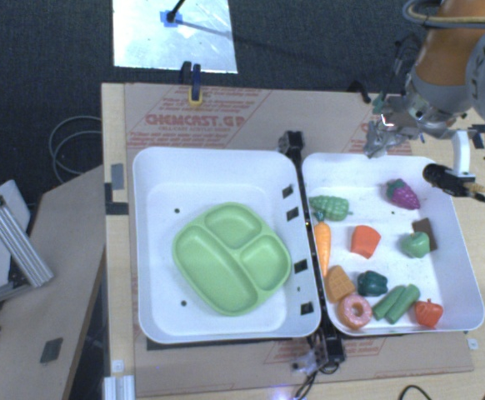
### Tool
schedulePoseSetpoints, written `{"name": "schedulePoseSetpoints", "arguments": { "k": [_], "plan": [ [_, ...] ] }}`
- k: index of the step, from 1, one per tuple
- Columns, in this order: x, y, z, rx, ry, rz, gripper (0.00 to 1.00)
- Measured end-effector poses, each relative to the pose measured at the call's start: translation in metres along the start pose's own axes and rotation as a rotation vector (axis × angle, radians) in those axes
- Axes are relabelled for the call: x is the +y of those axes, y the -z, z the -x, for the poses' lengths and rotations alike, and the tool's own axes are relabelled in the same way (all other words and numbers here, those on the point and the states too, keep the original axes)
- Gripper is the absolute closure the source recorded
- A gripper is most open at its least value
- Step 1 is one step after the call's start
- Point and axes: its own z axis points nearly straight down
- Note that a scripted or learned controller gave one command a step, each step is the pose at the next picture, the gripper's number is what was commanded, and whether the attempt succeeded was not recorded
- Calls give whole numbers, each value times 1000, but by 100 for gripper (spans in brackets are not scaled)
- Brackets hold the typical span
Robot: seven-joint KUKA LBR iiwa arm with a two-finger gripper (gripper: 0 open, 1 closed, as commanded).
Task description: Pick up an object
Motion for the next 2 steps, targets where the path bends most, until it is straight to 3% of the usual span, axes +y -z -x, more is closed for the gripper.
{"name": "schedulePoseSetpoints", "arguments": {
  "k": [2],
  "plan": [
    [-34,-5,-110,3,4,-4,100]
  ]
}}
